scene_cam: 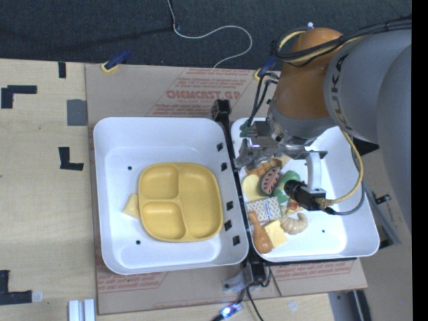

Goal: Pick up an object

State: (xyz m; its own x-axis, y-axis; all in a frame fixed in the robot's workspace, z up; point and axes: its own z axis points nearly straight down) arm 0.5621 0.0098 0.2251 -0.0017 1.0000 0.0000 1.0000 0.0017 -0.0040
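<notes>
The two-finger gripper, whose opening cannot be told, is seen lowered into the shallow white right bin, with a heap of small toy food pieces just below it and a yellow divided plastic plate well off to its left.

From my remote station: the wooden bench bears a cardboard sheet, two white bins on it, black tape marks toward nine o'clock.
</notes>
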